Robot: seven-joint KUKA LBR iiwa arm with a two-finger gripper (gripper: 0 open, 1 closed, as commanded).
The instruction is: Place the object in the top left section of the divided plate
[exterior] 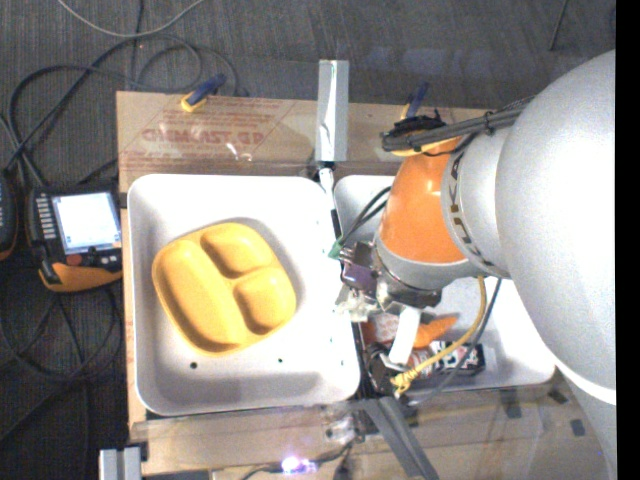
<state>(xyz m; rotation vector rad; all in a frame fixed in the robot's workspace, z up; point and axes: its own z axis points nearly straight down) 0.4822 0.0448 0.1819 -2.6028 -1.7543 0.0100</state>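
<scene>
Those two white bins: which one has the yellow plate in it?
The left bin holds the yellow divided plate, lying flat near its middle. The right bin lies under the arm, and an orange object shows there.

Dark grey carpet (150, 8) covers the floor around the tabletop (200, 133), whose bare brown surface shows along its far edge. Thin cables (100, 28) loop across the carpet beyond the far left corner. A handheld control pendant (75, 230) with a lit screen lies on the floor off the tabletop's left edge. Two blue clamps (203, 91) grip the far edge, and an upright metal post (332, 113) stands between them.
</scene>
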